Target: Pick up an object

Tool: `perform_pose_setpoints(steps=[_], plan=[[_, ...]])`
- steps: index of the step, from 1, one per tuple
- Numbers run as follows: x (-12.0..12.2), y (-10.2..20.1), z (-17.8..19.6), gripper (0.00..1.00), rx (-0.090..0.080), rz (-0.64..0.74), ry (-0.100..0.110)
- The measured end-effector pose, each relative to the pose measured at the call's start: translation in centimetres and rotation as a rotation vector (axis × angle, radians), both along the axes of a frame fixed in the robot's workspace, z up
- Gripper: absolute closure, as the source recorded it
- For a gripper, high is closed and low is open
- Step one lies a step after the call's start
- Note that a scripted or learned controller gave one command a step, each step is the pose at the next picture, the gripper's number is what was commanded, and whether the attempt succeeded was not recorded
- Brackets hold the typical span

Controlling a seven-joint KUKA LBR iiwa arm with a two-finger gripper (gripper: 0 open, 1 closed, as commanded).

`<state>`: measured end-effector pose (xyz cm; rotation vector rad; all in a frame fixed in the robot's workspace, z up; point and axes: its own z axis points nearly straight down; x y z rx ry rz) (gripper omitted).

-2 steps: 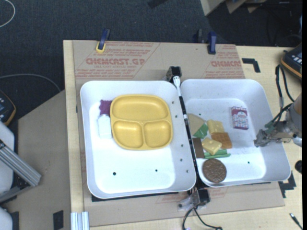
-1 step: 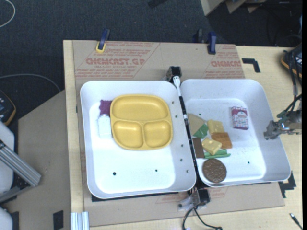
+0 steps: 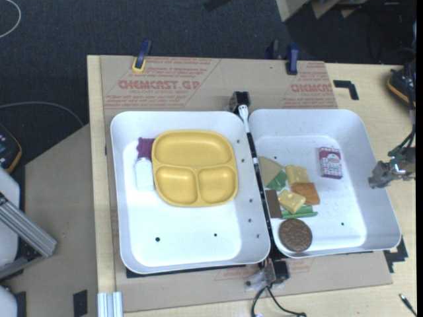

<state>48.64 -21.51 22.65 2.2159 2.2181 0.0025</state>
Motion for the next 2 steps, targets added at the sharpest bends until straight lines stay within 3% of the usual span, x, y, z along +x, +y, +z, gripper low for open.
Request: perform_pose_setpoints(steps=[2], plan=[[7.5,7.2,0.9,1.0,0.002,0.005,0.0]])
